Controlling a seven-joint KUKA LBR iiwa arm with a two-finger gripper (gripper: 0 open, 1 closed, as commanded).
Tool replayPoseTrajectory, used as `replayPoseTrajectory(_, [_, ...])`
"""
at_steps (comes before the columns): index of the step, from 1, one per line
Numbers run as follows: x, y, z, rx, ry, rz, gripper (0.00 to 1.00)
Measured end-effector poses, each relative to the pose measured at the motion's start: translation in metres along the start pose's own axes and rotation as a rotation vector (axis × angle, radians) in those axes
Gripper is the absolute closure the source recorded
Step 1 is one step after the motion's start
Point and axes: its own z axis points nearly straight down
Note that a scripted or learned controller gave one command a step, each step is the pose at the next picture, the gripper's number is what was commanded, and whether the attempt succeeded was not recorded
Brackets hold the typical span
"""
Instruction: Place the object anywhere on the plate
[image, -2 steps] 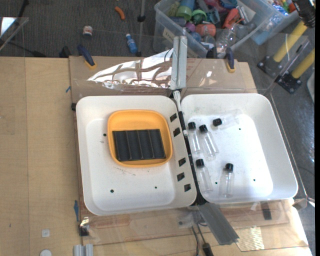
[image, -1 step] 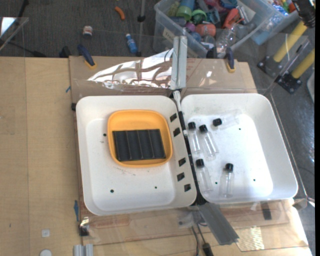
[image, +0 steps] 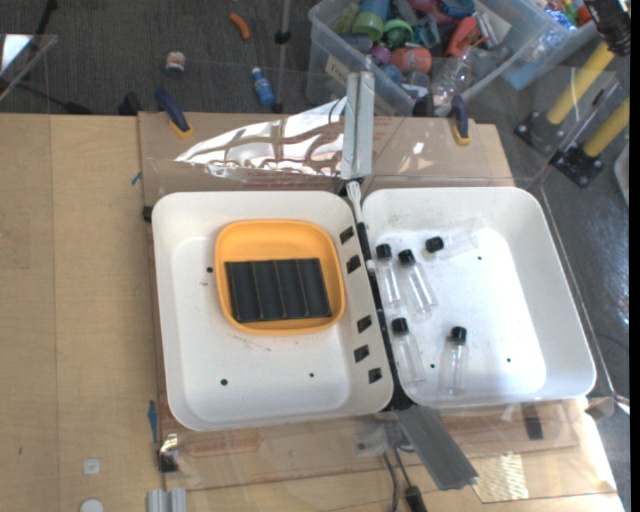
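An orange plate (image: 280, 232) with rounded corners sits in the left white bin (image: 185, 340), toward its back. A black ribbed rectangular block (image: 278, 289) lies flat on the plate and covers most of its middle. Several clear vials with black caps lie scattered in the right white bin (image: 525, 300): one (image: 388, 272) by the divider, one (image: 416, 282) beside it, one (image: 456, 357) nearer the front.
A row of small black clips (image: 360, 295) runs down the divider between the bins. Crumpled clear plastic (image: 270, 150) lies behind the left bin. A tub of coloured toys (image: 420, 40) stands behind the bench.
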Motion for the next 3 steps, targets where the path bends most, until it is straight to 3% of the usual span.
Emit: replayPoseTrajectory(3, [0.0, 0.0, -0.0002, -0.001, 0.0, 0.001, 1.0])
